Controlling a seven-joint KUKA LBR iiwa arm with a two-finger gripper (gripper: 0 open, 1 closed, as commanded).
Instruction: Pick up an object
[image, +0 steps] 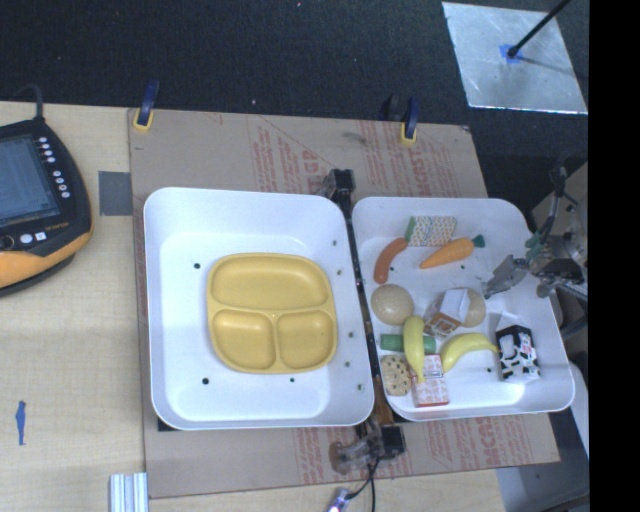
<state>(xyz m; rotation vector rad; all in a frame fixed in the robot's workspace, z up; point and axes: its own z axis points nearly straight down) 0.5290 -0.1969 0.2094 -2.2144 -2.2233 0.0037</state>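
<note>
**White bins, toy food on the right, gripper at the rim**

White plastic makes up both shallow bins; the left bin (170, 300) carries a yellow divided plate (272, 310) with three compartments, lying flat near its middle; the right bin (520, 395) holds a scatter of toy food.

At the top of the right bin a checked cracker (432, 230) lies beside a carrot (446, 252), with a reddish sausage (388, 260) slanting to their left; below them a pale round ball (392, 303) sits just above a yellow corn cob (413, 345); a banana (466, 349) curves to the right of the cob, under a small brown-and-white block (458, 308); a cookie (395, 374) and a red-and-white carton (431, 381) lie at the bottom edge, touching or nearly so; a black-and-white cow-patterned box (517, 354) stands apart toward the lower right.

The gripper (503, 277) reaches in from the right, low over the bin's right side, near the block and above the cow-patterned box; whether its fingers are apart or together I cannot tell, and nothing is seen between them.

On the bench to the far left rests an orange-edged control tablet (35, 205).
</note>
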